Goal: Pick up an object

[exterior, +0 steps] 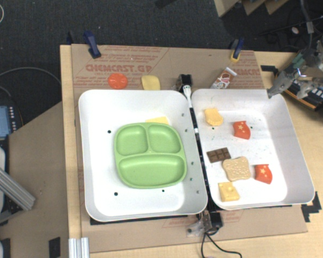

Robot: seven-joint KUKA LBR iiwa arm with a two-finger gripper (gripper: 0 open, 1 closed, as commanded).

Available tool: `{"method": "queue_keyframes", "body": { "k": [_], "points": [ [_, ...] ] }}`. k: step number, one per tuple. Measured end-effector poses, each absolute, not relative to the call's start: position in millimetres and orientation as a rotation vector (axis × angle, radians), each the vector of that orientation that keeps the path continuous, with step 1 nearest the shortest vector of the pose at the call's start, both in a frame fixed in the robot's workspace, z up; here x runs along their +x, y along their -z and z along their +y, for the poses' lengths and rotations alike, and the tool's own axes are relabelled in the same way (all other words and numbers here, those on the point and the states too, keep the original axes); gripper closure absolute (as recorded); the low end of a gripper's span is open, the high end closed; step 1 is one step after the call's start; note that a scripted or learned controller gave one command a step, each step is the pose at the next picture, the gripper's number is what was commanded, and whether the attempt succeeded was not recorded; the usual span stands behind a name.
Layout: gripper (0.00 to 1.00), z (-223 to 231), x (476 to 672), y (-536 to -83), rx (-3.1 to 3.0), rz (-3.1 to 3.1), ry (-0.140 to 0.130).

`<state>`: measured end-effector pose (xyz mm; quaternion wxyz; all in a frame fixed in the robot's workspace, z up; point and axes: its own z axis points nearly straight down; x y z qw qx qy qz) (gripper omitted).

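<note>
Gripper (274, 88) above right bin's (296, 144) far corner, state impossible to tell; toast (237, 168), chocolate (218, 155), 2 red pieces (241, 129) inside.

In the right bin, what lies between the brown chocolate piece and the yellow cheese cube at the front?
In the camera view, the tan cracker lies between the chocolate piece and the cheese cube, slightly right of their line.
</note>
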<state>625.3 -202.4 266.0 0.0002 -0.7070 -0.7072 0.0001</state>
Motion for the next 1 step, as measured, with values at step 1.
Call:
{"method": "queue_keyframes", "body": {
  "k": [1],
  "points": [
    [0.0, -160.4, 550.6, -125.1, -2.209, -2.207, -0.013]
  ]
}}
